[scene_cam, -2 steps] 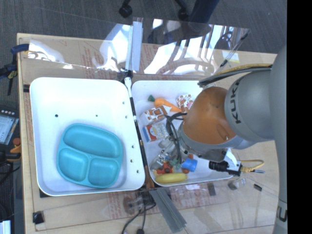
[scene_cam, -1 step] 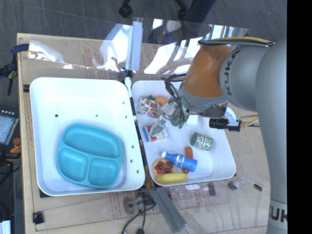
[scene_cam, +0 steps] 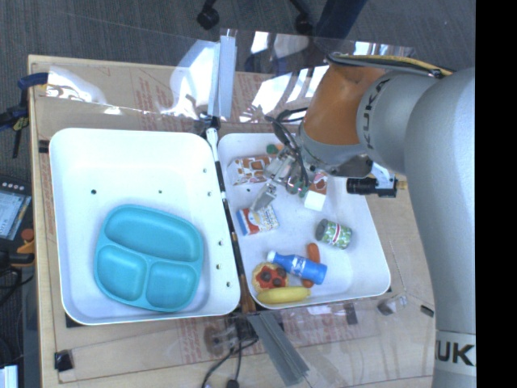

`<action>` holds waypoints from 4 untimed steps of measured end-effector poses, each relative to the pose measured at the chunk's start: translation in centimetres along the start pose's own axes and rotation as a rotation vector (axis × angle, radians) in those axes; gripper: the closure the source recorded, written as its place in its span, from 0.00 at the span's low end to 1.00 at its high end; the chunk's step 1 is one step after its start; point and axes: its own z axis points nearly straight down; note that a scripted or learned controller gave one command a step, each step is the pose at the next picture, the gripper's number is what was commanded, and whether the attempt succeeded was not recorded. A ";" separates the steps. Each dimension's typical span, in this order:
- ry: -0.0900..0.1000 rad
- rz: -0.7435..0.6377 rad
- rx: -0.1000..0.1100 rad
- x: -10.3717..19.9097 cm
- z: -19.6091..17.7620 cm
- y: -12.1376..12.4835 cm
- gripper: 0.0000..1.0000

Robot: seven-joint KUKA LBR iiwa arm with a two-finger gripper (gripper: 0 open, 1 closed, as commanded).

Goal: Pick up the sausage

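Observation:
The sausage is a small orange-red piece in the right bin, partly tucked under a blue bottle near the bin's front. My gripper hangs over the upper middle of that bin, pointing down and to the left, just above a red and white packet. It is well up and to the left of the sausage, and nothing is visibly held in it.
The right bin also holds a printed carton, a white cube, a green can, a pizza toy and a banana. A blue divided plate lies in the left bin.

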 end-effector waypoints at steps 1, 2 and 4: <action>0.000 0.000 0.000 0.0 0.0 0.0 0.00; 0.000 0.000 0.000 0.0 0.0 0.0 0.00; 0.000 0.000 0.000 0.0 0.0 0.0 0.00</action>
